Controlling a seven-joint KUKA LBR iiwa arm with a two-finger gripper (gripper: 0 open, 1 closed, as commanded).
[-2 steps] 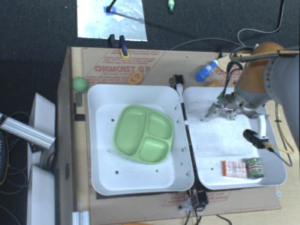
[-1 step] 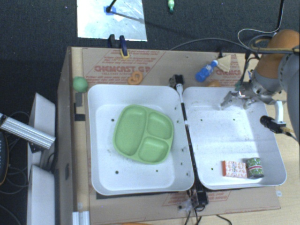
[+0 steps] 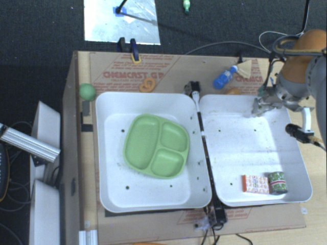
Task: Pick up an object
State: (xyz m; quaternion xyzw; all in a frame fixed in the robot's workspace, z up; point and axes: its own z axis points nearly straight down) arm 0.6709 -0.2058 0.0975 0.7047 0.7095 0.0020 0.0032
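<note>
You've got the arm (image 3: 301,60) coming in from the right, w/ its gripper (image 3: 260,106) low over the far right corner of the right bin (image 3: 240,137). Fingers are a small dark blur against the white, so you can't tell if they're wide or narrow; nothing visible between them.

Objs to pick sit well apart from it, in the near right corner of the same bin: a small red-and-white carton (image 3: 255,184) lying flat, and just beside it on the right, touching or nearly so, a green patterned can (image 3: 277,182) on its side. Rest of that bin's floor shows only dark speckles.

Left bin (image 3: 110,137) holds a light green divided plate (image 3: 156,146), 3 compartments, lying flat approx. in the middle, turned a bit askew.

Outside the bins, on the cardboard at the far side, you see a blue bottle (image 3: 224,78) w/ a white cap lying tilted, a pretzel (image 3: 147,84) near the left bin's far edge, and a green ball (image 3: 87,91) at the bench's left edge. A small green figure (image 3: 186,3) lies on the dark floor beyond.
</note>
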